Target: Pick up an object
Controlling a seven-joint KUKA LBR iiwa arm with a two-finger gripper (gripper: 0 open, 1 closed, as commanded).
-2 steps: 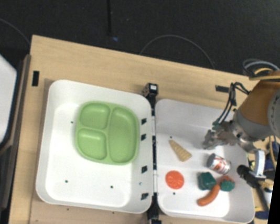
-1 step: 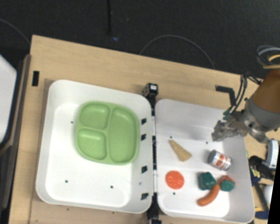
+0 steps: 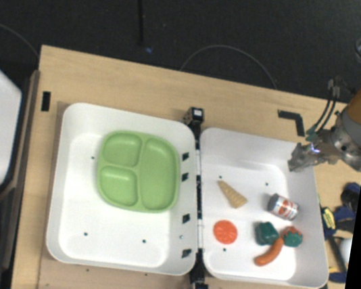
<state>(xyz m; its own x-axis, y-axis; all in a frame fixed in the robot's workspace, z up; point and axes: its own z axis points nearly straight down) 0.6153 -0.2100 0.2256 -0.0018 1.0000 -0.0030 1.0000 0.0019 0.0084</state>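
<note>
Gripper (image 3: 304, 156) posture, released or clenched, cannot be told at this size; it hangs at the upper right corner of the right-hand shallow white bin (image 3: 260, 162), with nothing visibly in it.

Nearest the bottom of the frame in that bin lies an orange sausage-shaped toy (image 3: 268, 253), slanting up to the right. Its upper end touches a small teal block (image 3: 292, 239), with a dark green lump (image 3: 265, 232) just beside. A flat red disc (image 3: 225, 232) sits to their left, apart. Higher up lie a small white can with a red band (image 3: 283, 207) and a tan cone-shaped wedge (image 3: 232, 194).

The can looks the likeliest pick. It is the closest piece, lying on its side straight down-frame and a touch left of the gripper, long axis roughly left to right. No lettering on its band can be read.

The left-hand white bin (image 3: 68, 224) holds a light green divided plastic plate (image 3: 139, 171).
</note>
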